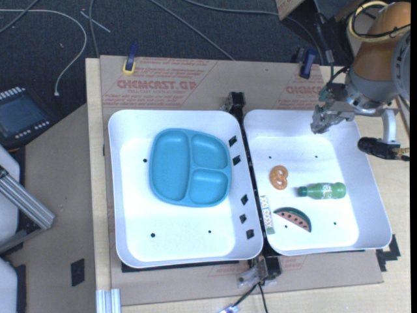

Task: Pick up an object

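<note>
Claw (324, 120) hovers over your right white bin's (371, 194) far edge, grip state unclear; green plastic bottle (322, 190) lies crosswise, cap pointing left.

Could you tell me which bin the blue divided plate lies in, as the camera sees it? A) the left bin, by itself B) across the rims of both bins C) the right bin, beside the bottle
A: the blue divided plate lies flat in the left bin, while the green bottle sits in the right bin.
</note>
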You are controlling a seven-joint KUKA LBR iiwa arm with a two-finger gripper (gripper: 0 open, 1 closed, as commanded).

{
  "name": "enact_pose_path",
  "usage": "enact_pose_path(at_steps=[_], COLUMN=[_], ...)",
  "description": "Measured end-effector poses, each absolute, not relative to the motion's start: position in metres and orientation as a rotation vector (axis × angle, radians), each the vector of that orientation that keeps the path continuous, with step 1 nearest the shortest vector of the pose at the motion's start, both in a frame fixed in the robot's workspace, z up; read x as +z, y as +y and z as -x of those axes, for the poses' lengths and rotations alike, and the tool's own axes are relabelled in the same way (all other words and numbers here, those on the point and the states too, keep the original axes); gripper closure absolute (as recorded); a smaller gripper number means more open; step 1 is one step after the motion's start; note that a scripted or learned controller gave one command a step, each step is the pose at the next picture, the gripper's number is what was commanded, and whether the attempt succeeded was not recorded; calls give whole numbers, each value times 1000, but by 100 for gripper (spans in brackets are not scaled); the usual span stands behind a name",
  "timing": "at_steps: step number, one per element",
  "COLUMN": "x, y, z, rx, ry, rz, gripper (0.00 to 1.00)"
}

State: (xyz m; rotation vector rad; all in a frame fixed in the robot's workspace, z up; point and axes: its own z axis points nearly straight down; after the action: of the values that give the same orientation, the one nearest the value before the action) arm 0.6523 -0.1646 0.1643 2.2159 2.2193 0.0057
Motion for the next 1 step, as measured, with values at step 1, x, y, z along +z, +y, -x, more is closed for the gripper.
enact_pose_path(at_steps=[1], x=[222], y=[-171], z=[-661], rx=[5], ry=[2218], rz=[-2215], gripper=[100])
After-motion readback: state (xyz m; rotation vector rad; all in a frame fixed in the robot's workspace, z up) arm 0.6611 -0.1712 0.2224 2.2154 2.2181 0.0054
